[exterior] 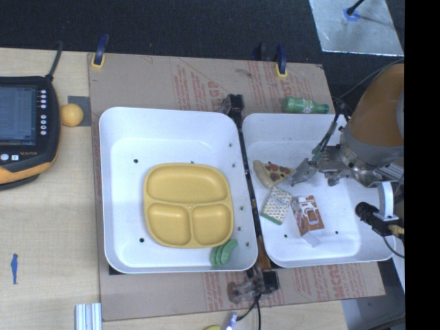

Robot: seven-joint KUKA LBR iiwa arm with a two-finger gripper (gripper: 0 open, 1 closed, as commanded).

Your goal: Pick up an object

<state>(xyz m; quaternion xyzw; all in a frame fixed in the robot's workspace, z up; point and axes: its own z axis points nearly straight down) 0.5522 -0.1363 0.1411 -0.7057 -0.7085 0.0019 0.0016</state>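
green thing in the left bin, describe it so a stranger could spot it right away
Start at the left white bin, which holds a large yellow divided tray. Just off that tray's near right corner, against the bin's wall, lies a small ridged green object. It is the bin's one green item, far smaller than the tray.

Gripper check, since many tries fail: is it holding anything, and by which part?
Nothing is held. The gripper hangs over the right bin beside the pizza slice, with nothing between its fingers; the green packet and brown packet lie below it.
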